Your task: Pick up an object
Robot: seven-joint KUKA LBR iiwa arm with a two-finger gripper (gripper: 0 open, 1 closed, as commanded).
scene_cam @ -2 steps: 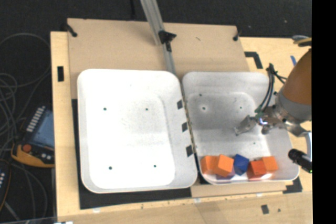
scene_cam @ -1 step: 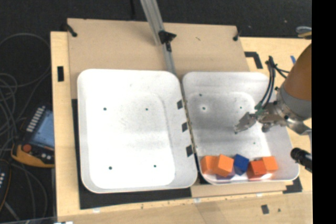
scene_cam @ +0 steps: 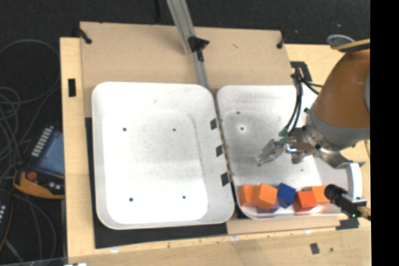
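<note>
Blocks are lined up along the near wall of the right bin [scene_cam: 255, 96], the row running left to right: an orange block [scene_cam: 259, 195], a blue block [scene_cam: 286, 194], another orange block [scene_cam: 308, 198]. The gripper [scene_cam: 269, 154] is seen above them, holding nothing; its opening cannot be judged.

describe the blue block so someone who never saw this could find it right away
Look at the right white bin, the one the arm reaches over, and go to its near edge. A row of small blocks lies there; the blue block sits in the middle of it, between an orange block and another orange block. It is the only blue one.
</note>
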